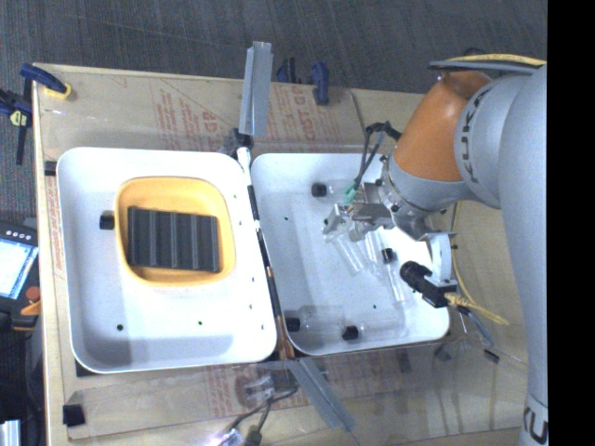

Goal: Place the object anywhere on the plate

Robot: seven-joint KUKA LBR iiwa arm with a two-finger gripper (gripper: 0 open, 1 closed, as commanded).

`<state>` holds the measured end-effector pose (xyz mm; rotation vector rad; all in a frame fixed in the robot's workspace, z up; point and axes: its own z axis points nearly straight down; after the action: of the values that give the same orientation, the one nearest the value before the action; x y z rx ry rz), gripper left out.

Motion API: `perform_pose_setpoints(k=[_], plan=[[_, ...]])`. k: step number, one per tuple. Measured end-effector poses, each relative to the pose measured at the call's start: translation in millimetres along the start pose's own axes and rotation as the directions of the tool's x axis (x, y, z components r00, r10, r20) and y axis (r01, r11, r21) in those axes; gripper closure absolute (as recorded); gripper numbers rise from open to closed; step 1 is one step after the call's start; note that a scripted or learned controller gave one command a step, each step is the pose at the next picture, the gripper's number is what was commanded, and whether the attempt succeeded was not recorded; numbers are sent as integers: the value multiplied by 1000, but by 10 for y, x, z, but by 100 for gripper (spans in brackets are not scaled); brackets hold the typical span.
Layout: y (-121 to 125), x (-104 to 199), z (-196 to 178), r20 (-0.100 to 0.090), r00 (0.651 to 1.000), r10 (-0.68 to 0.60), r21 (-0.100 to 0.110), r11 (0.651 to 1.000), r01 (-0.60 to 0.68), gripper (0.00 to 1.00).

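Note:
A yellow plate (pixel 173 193) lies in the left bin (pixel 84 323), and a dark grey ridged block (pixel 174 240) rests on its middle. My gripper (pixel 351 235) hangs low over the middle of the right bin (pixel 288 249), well to the right of the plate. A small black piece (pixel 388 255) lies just right of the gripper, but it is too small to tell what it is. I see nothing clearly held in the gripper.
Small black pieces sit in the right bin at the back (pixel 319 190) and along the front edge (pixel 350 333), (pixel 293 323). Another one (pixel 107 219) lies left of the plate. A raised divider (pixel 260 240) separates the bins. Clamps (pixel 319 80) grip the bench's far edge.

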<state>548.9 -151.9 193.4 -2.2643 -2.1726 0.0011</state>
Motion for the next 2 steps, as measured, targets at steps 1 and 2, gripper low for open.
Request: perform_pose_setpoints(k=[1, 2], plan=[[383, 646, -354, 1, 1000, -31, 1, 1000, 31, 100], [895, 1065, -354, 3, 949, -314, -2, 949, 314, 100]])
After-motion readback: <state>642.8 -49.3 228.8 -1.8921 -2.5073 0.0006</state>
